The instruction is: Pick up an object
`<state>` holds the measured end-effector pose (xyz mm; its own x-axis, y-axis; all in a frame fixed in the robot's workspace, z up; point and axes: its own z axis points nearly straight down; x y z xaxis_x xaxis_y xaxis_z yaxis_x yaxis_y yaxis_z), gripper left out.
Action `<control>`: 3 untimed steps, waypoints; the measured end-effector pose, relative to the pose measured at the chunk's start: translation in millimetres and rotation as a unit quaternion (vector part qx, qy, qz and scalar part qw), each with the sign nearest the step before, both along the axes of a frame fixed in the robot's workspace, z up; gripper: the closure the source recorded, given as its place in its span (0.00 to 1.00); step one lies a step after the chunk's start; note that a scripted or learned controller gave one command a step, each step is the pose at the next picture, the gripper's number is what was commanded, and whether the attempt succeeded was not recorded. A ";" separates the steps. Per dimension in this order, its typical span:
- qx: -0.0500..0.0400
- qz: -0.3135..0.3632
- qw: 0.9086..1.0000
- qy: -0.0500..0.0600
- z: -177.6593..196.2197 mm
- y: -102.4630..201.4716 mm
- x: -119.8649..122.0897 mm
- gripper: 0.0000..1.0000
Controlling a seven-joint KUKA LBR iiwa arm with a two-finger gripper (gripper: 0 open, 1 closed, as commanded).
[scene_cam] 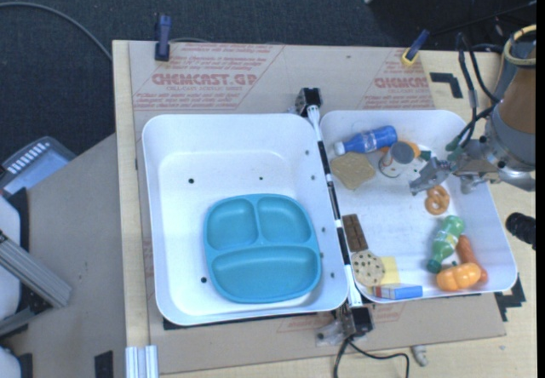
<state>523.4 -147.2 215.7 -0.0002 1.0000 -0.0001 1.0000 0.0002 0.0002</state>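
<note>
The right bin (485,223) holds several small items. Along its back lie a blue bottle (368,141), a tan bread slice (352,170) and a small round can (394,160). A pretzel (437,200) lies mid-bin. Toward the front right are a green bottle (445,240), a carrot (466,249) and an orange pepper (460,277). A cookie (367,266), a yellow cheese piece (389,268) and a blue-and-white box (400,291) sit at the front left. My gripper (426,175) hangs open just above the pretzel, right of the can, with nothing between its fingers.
The left bin (170,155) holds a blue divided plate (261,247). A brown bar (353,233) lies by the divider between the bins. The arm comes in over the right bin's right wall. Clamps sit on the bench's back edge.
</note>
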 end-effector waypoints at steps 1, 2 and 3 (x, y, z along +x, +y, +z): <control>0.000 -0.001 1.000 0.001 -27.2 -64.9 -44.8 0.00; -0.001 0.001 1.000 -0.002 -118.3 -41.6 29.8 0.00; 0.000 -0.001 1.000 0.001 -131.5 -56.2 -30.8 0.00</control>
<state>492.6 -203.4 84.2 0.0015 1.0000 -0.0002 1.0000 -0.0015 -0.0013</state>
